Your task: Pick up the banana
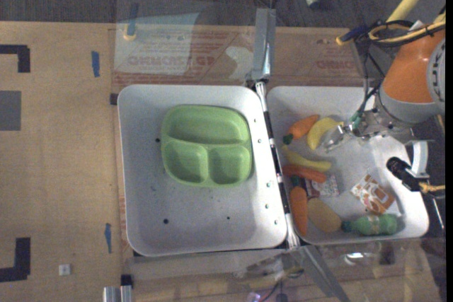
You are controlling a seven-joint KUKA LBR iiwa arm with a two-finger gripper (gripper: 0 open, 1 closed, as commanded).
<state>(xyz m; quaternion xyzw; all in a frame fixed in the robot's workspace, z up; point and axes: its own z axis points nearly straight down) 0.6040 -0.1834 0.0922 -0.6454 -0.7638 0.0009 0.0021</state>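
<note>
The banana [308,161] lies in the right bin [419,221] near its left wall, beside a carrot [303,126], a yellow fruit [321,132] and an orange piece [299,209]. The pincer [338,136] (I cannot tell whether spread or pressed together) is just beside the yellow fruit. The left bin [138,173] holds a green divided plate [207,145]; the writing on the cardboard on the tabletop [56,173] is unreadable.

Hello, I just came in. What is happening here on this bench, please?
A robot arm reaches in from the right, its gripper low over the right bin, beside a yellow banana. More toy food lies around it. The left bin holds a green divided plate. Nothing is visibly lifted yet.
</note>
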